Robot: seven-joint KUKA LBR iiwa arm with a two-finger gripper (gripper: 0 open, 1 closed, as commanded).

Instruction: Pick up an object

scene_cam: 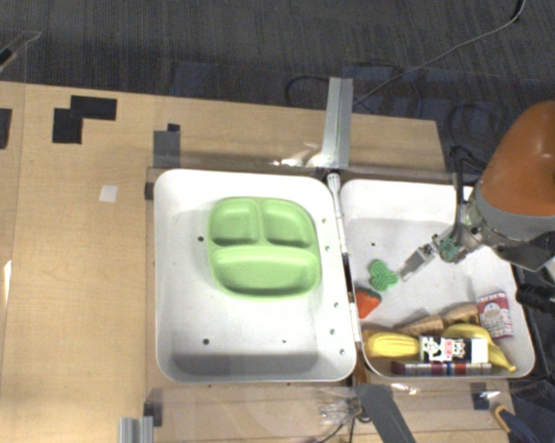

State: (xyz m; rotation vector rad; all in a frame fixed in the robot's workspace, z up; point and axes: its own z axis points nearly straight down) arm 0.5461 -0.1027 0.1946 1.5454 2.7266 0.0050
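My gripper (410, 263) hangs over the middle of the right bin (396, 207), reaching in from the right below the orange band of the arm (534, 166). Nothing shows at its tip. Just left of and below it lies a small green leafy toy (380, 274), with an orange-red piece (368, 304) beside the bin's left wall. Along the front of this bin lie a yellow banana (391, 344), a black-and-white box (446, 349), a second banana (481, 336), a brown wooden piece (435, 320) and a red-and-white carton (496, 314).
The left bin (180, 285) holds a green divided plate (263, 245). A metal post (338, 118) stands behind the wall between the two bins. Bare white floor lies in the back half of the right bin.
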